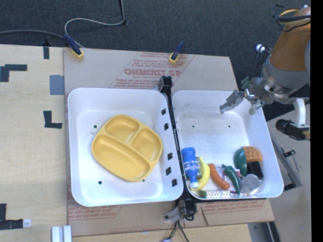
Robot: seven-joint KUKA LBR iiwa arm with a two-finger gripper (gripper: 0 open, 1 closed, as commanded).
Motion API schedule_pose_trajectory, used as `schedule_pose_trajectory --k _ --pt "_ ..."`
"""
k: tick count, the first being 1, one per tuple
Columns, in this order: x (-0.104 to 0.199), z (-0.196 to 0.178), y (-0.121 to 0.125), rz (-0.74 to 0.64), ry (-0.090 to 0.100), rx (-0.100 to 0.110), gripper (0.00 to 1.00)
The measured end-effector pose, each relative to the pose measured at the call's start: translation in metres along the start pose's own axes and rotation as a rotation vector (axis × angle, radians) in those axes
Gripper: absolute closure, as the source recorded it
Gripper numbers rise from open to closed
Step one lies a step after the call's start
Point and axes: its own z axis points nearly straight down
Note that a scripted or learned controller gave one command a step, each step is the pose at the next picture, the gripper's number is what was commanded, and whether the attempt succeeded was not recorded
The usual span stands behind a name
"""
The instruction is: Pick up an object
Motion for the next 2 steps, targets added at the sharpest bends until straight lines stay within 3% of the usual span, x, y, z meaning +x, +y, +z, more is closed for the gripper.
schedule_pose_trajectory --k 1,2 --pt "-0.032 0.093 -0.083 0.002 0.001 0.003 0.00" --pt "-0.051 0.160 -0.100 -0.005 0.009 -0.002 0.00"
